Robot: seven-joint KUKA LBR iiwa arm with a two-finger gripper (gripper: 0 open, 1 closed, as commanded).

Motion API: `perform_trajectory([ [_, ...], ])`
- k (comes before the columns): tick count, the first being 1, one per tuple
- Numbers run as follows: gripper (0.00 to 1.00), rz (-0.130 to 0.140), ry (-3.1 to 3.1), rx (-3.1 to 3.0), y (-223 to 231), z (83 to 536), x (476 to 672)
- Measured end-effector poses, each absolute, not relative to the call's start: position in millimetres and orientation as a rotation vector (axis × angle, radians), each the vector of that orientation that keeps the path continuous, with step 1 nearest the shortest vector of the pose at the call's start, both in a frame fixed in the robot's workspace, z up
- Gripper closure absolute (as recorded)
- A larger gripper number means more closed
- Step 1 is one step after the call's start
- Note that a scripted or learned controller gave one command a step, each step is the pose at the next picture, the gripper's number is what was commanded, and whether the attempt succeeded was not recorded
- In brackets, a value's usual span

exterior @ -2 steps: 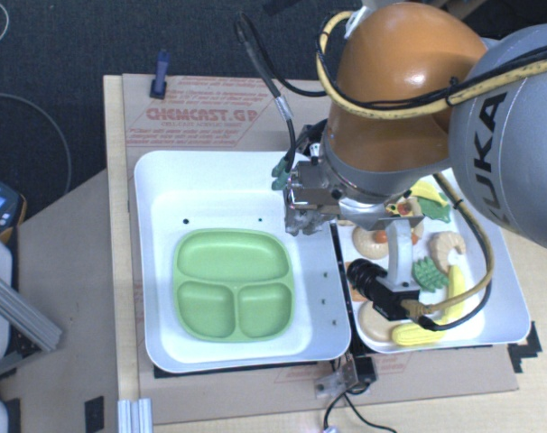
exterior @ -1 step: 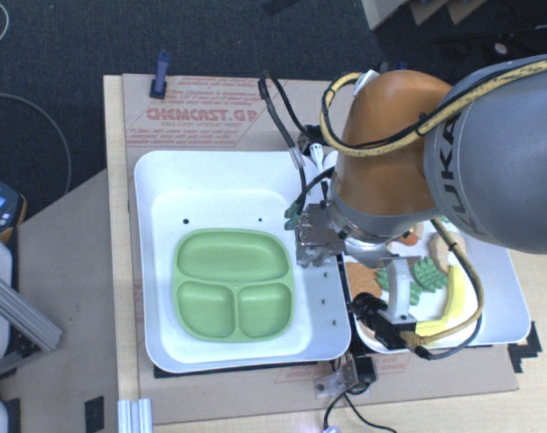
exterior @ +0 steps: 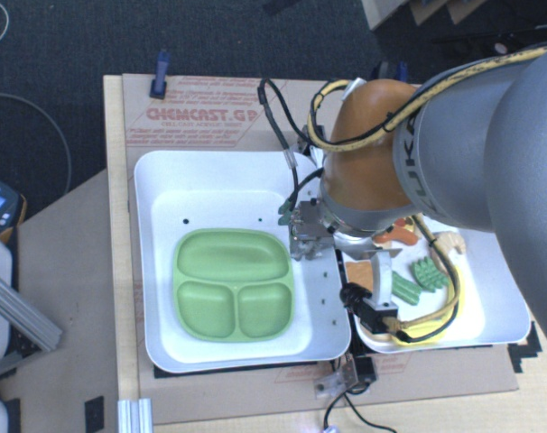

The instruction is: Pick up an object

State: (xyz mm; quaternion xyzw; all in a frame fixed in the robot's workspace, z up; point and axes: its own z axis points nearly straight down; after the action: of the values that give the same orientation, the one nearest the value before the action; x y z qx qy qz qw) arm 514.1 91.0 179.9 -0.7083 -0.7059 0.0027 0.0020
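Fingers (exterior: 302, 242) state unclear, green three-compartment tray (exterior: 234, 283) in left bin (exterior: 156, 269)

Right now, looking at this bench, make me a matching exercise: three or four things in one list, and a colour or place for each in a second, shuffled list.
Things:
1. divided plate
2. wrist band
3. clamp
4. ridged pieces

Descriptions:
A. blue, at the board's far edge
B. orange, on the arm
C. dark green, in the right bin
D. pale green, in the left bin

Pairs: 1-D, 2-B, 3-A, 4-C
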Motion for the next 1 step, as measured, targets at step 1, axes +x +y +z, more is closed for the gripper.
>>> perform_trajectory([
  [1,1.00,-0.026,-2.231,-2.232,67.9,366.0,543.4],
])
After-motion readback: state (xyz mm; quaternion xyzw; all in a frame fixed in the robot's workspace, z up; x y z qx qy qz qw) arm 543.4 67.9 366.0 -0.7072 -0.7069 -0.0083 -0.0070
